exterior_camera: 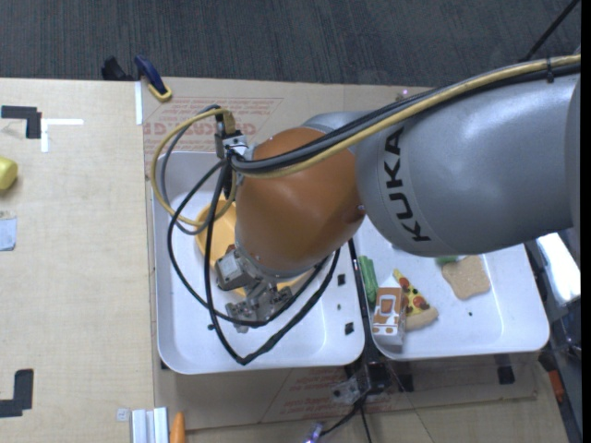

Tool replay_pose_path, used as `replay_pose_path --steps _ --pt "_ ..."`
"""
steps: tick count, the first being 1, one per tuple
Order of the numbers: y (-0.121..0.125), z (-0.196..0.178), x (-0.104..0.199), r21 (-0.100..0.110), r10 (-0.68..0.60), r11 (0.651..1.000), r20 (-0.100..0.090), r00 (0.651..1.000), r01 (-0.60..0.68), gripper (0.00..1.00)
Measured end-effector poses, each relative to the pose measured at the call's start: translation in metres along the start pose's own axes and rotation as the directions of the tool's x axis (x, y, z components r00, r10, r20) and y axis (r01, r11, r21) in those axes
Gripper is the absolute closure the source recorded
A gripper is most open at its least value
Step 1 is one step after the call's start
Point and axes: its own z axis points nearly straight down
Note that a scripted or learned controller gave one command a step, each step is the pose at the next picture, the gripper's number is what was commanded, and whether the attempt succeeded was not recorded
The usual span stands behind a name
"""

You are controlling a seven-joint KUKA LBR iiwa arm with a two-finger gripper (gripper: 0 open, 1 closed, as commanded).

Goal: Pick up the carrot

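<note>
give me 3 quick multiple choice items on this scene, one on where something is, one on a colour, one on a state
1. Where is the claw?
A. over the left bin
B. over the right bin
C. over the floor

2. What colour is the band above the wrist?
A. blue
B. orange
C. white

3. How does the pizza slice lie?
A. flat in the right bin
B. held in the claw
C. on the bench outside the bins

Answers:
1 A, the claw hangs above the left bin's floor.
2 B, the band is plainly orange.
3 A, the slice rests on the right bin's floor, apart from the claw.
</note>
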Motion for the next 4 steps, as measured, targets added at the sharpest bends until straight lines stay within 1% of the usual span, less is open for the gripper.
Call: replay_pose_path --steps 1,2,3,4 --pt "-0.002 -0.005 -0.008 0.000 0.423 0.906 -0.003 0.906 -0.423 1.00" --pt "0.002 0.000 0.012 0.003 0.706 0.709 -0.002 0.709 -0.706 1.00" --pt "0.001 0.019 0.002 0.004 0.917 0.399 -0.004 0.399 -0.917 1.00" --pt "-0.015 0.069 0.000 0.004 0.953 0.303 -0.003 0.303 -0.953 1.00"
